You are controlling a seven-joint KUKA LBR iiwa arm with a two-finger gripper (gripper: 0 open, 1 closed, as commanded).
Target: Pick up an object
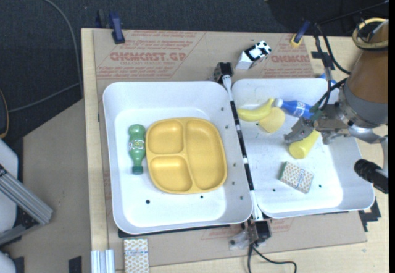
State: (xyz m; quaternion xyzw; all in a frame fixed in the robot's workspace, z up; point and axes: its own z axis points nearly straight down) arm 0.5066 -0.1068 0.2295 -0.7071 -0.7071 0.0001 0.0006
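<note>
Two shallow white bins sit side by side on the table point(185, 49), which is covered with printed brown cardboard. The left bin point(117, 142) holds a yellow divided plate point(184, 154) with three compartments, lying flat near the bin's middle. Just to the left of the plate lies a small green bottle point(136, 148), on its side with its cap end pointing toward the near edge.

The right bin point(333, 197) holds several loose things. At its far left corner lies a yellow banana point(254, 111), curved, and touching it on the near right is a pale yellow round piece point(272, 120). A clear plastic bottle with a blue label point(295, 107) lies on its side just right of the banana, running toward the arm. Nearer, a small patterned square packet point(296, 177) lies flat on the bin floor, well apart from the rest.

The arm reaches in from the right, its orange band point(370, 83) above the grey wrist. The tool point(307, 136) hangs low over the middle of the right bin, and a small yellow cup-shaped object point(302, 145) sits right at its tip, tilted. The tool appears closed on this yellow object, which shows between the dark fingers point(296, 131).

On the far side, outside the bins, a small black and white object point(254, 54) rests on the cardboard, and a blue clamp point(115, 28) grips the far left edge.
</note>
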